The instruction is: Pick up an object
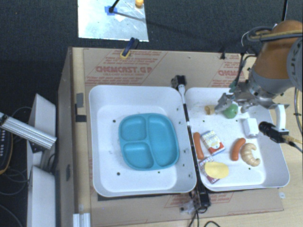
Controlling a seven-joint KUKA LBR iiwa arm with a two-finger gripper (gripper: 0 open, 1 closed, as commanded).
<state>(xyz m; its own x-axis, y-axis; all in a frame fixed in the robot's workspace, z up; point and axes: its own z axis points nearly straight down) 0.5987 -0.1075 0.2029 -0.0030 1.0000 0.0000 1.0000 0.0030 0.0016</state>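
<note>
- Camera view: two white bins sit side by side on a brown board; the left bin holds a blue divided plate lying flat in its middle.
- The right bin carries the small items. A green round object lies toward its far side, with a small tan piece just left of it.
- The grey arm comes in from the right, and its gripper hangs low over the far part of the right bin, right at the green round object. From here I cannot tell whether the gripper has closed on it or stands apart from it.
- A white block lies right of the green round object, nearer the bin's centre.
- Toward the near side: a red sausage beside the dividing wall, a red-and-white packet just right of it, a yellow slice near the front edge.
- Further right, an orange sausage lies tilted, and a tan croissant sits touching or just beside it.
- A black part juts over the right rim of the bin.
</note>
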